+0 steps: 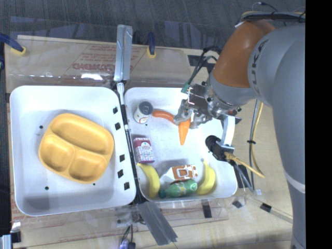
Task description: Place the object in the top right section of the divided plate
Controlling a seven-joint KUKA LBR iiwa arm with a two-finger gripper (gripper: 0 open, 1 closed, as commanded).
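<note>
The pincer (185, 119) is clenched on a toy carrot's (183, 132) thick top, right of the yellow divided plate (77, 147); it looks light, stiff, slippery.

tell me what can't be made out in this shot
- Gripper, camera view: its fingers sit under the wrist housing, so whether they are open or shut, or hold the carrot, can't be told.
- Can: label print too small to read.
- Green bottle: partly hidden by the right bin's near rim.
- Carton: print too small.
- Arm: cut off by the top edge.
</note>
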